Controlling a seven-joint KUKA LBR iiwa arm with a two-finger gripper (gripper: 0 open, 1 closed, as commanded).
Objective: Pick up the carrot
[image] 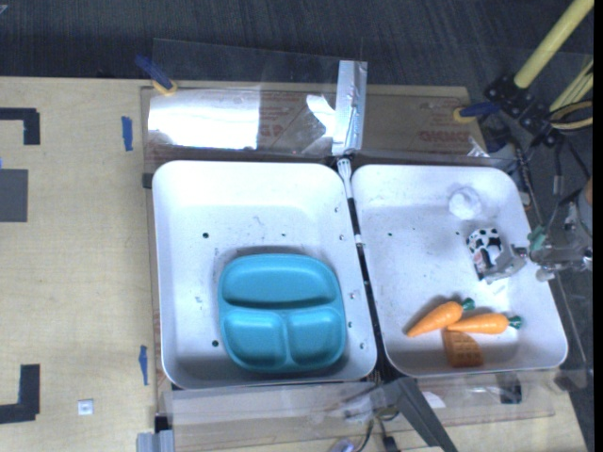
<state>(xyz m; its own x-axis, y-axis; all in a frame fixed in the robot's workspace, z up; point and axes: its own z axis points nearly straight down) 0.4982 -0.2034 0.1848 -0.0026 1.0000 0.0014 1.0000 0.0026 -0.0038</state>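
Two orange carrots with green tops lie in the front part of the right bin [415, 205]. One carrot [435, 317] is tilted, with its tip toward the front left. The other carrot [484, 324] lies nearly level just to its right, and the two touch near their tops. My gripper [524, 254] reaches in over the bin's right rim, above and to the right of the carrots and clear of them. It sits right beside a small black-and-white object [483, 244].
A brown square piece [462, 348] rests against the carrots at the front. A white lump [463, 201] lies near the right bin's back. The left bin [188, 215] holds a blue divided plate [281, 310]. Cables and a yellow pole [558, 28] stand at the back right.
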